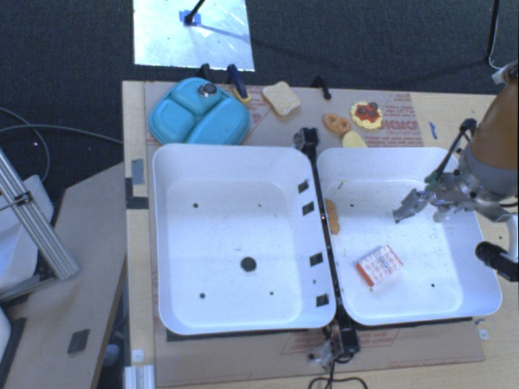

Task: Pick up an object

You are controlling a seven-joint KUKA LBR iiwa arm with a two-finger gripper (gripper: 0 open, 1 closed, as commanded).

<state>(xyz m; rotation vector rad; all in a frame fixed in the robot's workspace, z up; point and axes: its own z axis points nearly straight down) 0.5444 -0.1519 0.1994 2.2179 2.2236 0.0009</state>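
Observation:
In the right bin (478, 294) a small orange and white packet (379, 266) lies flat near the front middle. A thin orange-brown piece (331, 215) rests against that bin's left wall by the divider. A small dark round object (248, 263) sits on the floor of the left bin (174, 217). My gripper (415, 205) hangs over the right bin's middle right, above and to the right of the packet and apart from it. Nothing shows in its grasp.
Behind the bins lie a blue divided tray (199, 113), a toast slice (280, 98), a pretzel (336, 122), a small pizza toy (366, 114) and a yellow piece (353, 140). Black clips (312, 233) line the divider between the bins.

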